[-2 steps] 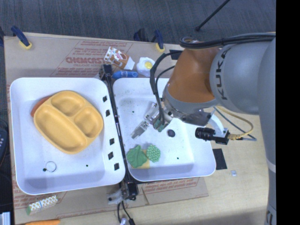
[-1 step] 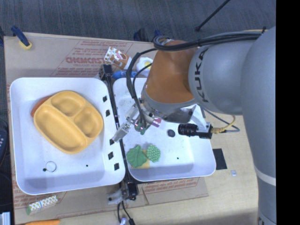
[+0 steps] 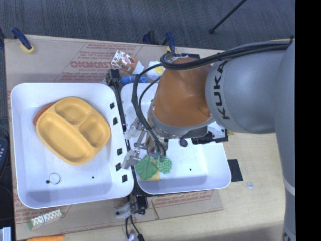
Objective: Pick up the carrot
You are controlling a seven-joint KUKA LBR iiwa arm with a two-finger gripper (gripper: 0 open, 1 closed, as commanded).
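Observation:
My gripper (image 3: 142, 148) hangs low over the left part of the right bin (image 3: 210, 172), under the orange band of the arm (image 3: 183, 97). Just below it lies a green leafy piece (image 3: 148, 167) with a small yellow-orange bit (image 3: 156, 176) at its lower edge. I cannot tell whether that piece belongs to the carrot. The arm hides most of the right bin's floor. Nothing visibly sits in the gripper.
A yellow divided plate (image 3: 72, 129) lies in the left bin (image 3: 65, 190), with something orange-red (image 3: 38, 115) peeking from under its left side. Small packets (image 3: 124, 61) lie behind the bins, and another packet (image 3: 46, 218) sits at the front left.

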